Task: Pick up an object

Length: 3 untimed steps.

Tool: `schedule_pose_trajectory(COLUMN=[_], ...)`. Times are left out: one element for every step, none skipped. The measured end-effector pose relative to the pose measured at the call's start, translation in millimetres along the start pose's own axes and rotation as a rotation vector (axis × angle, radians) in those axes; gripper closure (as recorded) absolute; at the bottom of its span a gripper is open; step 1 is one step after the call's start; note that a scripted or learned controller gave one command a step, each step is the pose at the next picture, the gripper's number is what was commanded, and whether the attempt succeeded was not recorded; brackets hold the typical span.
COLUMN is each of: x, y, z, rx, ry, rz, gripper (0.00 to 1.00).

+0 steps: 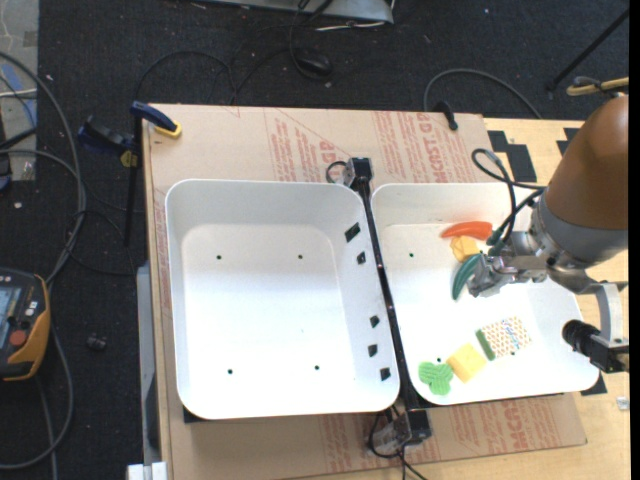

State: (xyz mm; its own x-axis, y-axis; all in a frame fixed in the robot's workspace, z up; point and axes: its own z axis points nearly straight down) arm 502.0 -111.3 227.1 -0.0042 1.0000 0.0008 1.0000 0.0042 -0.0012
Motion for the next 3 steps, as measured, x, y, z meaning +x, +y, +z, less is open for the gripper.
schedule_pose_trajectory(x=[47,94,156], y=[-10,-10,-9], z=[-2,6,8], rx=[0.000,0.000,0.000], ry=[0.000,0.000,0.000], rz=[0.000,0.000,-0.002], gripper=[1.00,1.00,1.00])
